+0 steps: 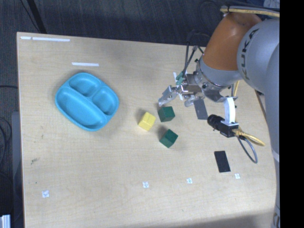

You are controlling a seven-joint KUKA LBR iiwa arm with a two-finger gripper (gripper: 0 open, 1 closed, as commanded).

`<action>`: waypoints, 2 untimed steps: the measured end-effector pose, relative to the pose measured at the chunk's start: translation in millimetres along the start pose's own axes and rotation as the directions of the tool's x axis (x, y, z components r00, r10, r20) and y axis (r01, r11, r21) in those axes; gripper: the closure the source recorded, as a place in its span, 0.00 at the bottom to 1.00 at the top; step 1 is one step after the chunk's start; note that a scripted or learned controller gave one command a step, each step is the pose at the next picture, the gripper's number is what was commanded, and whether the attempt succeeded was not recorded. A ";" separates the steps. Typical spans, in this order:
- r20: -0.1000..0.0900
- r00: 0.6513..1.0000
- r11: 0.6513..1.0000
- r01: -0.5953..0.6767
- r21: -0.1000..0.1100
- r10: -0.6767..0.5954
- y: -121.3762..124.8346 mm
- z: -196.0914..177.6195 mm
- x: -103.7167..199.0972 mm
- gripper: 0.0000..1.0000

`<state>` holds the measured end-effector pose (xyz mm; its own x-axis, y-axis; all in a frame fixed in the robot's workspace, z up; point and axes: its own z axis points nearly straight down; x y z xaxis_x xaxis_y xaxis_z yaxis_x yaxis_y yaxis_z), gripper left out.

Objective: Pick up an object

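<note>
Nearest me, along the front edge of the pale wooden surface (95,175), there is only a row of small white markers and, toward the right, a little black rectangle (221,161) lying flat. A step further in sit the blocks: a green cube (168,138) closest, a yellow cube (147,121) just to its left, and a second green cube (166,113) a little behind them. The three are near each other but apart, none stacked. Off to the left, well away from them, a blue divided plate (87,100) lies with nothing in its compartments.

Behind the blocks the gripper (173,95) hangs low from the grey and orange arm (237,46), which comes in from the right. Its metal tip is just above and beside the second green cube, close to that cube's far edge. From this angle I cannot tell whether it is spread or pressed together, and nothing appears to be held in it.

I would say this is the approach, with the pick itself not yet made. The likely target is the cube right under the tip. The next move calls for centring over that cube, coming straight down around it, and closing without nudging the two neighbours.
</note>
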<state>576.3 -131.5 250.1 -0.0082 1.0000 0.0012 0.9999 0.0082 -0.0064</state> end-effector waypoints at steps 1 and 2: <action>0.000 0.991 0.991 0.134 0.002 -0.134 -15.8 161.1 29.3 0.00; 0.001 0.991 0.991 0.137 0.003 -0.137 -15.4 151.8 28.5 1.00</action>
<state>559.7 -103.0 98.4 -0.1455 0.9894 0.0015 0.9893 0.1455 -0.0094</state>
